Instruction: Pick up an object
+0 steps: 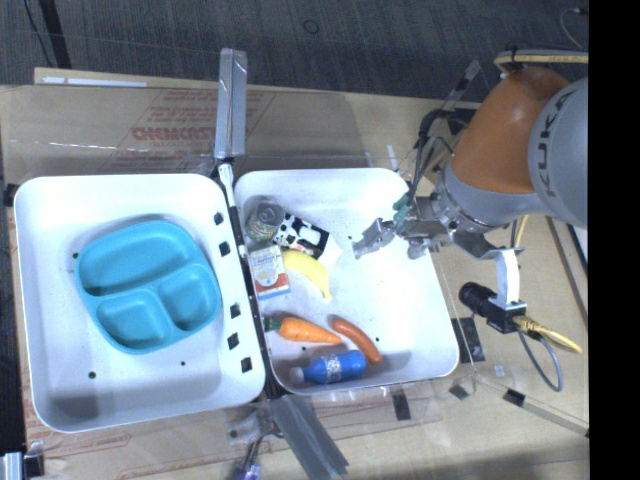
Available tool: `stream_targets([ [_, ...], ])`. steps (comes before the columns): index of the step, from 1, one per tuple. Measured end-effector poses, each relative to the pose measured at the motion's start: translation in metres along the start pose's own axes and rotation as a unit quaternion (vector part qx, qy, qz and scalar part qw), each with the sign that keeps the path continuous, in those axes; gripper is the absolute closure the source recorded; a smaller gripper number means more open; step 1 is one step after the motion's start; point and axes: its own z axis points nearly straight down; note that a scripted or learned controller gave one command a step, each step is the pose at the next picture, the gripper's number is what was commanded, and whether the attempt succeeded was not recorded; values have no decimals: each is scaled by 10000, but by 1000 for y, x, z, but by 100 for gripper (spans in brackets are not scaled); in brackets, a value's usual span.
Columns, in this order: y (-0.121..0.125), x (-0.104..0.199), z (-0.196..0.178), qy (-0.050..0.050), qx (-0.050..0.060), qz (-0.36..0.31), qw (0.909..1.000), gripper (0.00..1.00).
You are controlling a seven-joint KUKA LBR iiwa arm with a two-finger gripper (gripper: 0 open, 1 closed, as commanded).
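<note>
The right bin [405, 303] holds several objects along its left and front sides. A metal can [262, 218] stands at the back left, with a black-and-white box [303, 234] beside it. In front of them are a small red-and-white carton [268, 271] and a yellow banana [311, 272]. Nearer the front lie a carrot [305, 331], an orange-red sausage [357, 338] and a blue bottle [333, 368]. My gripper [394, 240] hangs over the bin's right half, to the right of the banana, open with nothing between its fingers.
The left bin [60, 368] holds a blue divided plate [150, 283]. A metal divider strip [240, 298] runs between the two bins. The arm's orange band [500, 133] and grey wrist stand over the right bin's back right corner.
</note>
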Motion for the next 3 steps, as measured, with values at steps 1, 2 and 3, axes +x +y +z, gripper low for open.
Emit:
stream_targets([
  [1, 18, 14, 144, -5, -12, -371, 9993, 0],
  [2, 18, 14, 135, -7, -2, -394, 9992, 100],
  [3, 40, 23, 13, -11, -25, -1214, 9926, 100],
])
